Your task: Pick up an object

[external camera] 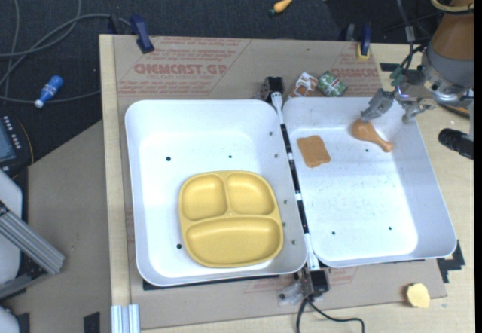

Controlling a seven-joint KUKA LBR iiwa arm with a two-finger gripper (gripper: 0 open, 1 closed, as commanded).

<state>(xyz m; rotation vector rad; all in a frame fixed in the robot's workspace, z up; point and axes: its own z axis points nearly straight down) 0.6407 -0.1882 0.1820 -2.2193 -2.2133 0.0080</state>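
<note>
- The jaws (393,103) hang over the far right corner of the right bin (392,226), with two grey fingers (376,107) spread apart and nothing between them.
- Just below and slightly left of the jaws lies a toy chicken drumstick (371,135), tan and orange, resting on the bin floor; its rounded end is near the left finger, though whether they touch is unclear.
- Further left in the same bin, near the divider, a flat brown toast-like piece (313,151) lies by itself, well apart from the jaws.
- The arm (452,45) comes in from the right, with its orange band above the wrist.
- The left bin (151,143) holds a yellow divided plate (229,218) with three compartments, set toward the near side.
- Behind the bins, on the cardboard-covered tabletop (188,68), sit small crumpled packets (320,84).
- A yellow piece (417,294) lies on the tabletop by the near right corner.
- On the dark floor, a small orange item (282,4) and a blue-capped bottle (50,90) lie beyond the tabletop.
</note>
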